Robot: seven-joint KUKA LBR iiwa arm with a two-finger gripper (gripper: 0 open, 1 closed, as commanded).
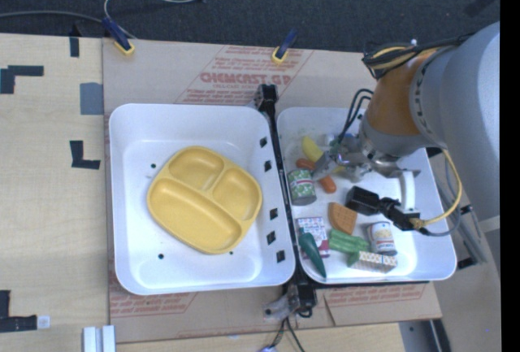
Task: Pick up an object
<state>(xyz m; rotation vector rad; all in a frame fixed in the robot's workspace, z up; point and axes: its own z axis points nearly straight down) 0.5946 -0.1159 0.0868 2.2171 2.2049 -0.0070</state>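
Observation:
The right bin [431, 261] holds several small things. A yellow banana-like piece [311, 149] lies at its far left, with a small grey-green can [301, 186] and a red-orange piece [327, 184] just in front of it. An orange wedge [343, 218], a green pepper-like piece [347, 243], a dark green piece [313, 253], a small tin [380, 236], a printed card [310, 226] and a patterned box [375, 261] lie nearer the front. My gripper [337, 157] is low in this bin, just right of the yellow piece and above the red-orange one. I see nothing between its fingers.
The left bin [130, 180] bears a yellow divided plate [205, 197]. A black divider with clips [275, 180] runs between the bins. The grey arm with its orange band [398, 102] reaches in over the right bin's far right. Cardboard [236, 74] lies under both bins.

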